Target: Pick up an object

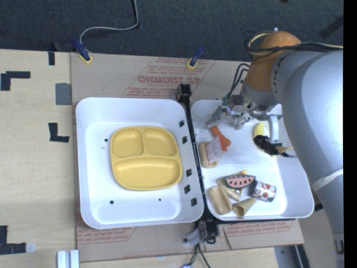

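Toys are heaped in the right bin [295, 202]: an orange carrot [221, 138] lies just near-left of the gripper [230, 115], with a bread slice [208, 154], a watermelon slice [240, 181] and a red can [263, 191] nearer. Whether the fingers are spread or closed cannot be told. Nothing is seen held. A grasp could be missed if the carrot is nudged aside. "CHEMCAST" is read on the cardboard [162, 78].

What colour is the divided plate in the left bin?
Yellow: the divided plate, seen clearly in the camera view.
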Robot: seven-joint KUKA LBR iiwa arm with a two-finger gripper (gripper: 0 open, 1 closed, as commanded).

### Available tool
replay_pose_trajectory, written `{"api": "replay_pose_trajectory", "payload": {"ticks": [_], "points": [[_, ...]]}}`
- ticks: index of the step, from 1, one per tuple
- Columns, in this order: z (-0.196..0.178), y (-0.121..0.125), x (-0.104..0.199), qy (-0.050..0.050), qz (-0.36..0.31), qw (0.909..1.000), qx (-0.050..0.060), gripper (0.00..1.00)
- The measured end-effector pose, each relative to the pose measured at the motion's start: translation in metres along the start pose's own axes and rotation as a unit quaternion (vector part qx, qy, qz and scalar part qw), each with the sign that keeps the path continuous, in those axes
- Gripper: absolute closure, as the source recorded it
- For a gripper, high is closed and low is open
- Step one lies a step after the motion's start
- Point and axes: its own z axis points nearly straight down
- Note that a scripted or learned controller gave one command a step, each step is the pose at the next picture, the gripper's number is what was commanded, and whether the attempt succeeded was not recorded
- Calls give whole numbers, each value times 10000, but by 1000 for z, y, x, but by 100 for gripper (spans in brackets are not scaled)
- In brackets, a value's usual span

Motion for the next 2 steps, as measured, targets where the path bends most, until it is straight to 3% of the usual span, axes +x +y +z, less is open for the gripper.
{"api": "replay_pose_trajectory", "payload": {"ticks": [1, 2], "points": [[0, 0, 26, 2, 3, 10000, 11, 0], [0, 0, 23, -2, 2, 10000, 12, 0]]}}
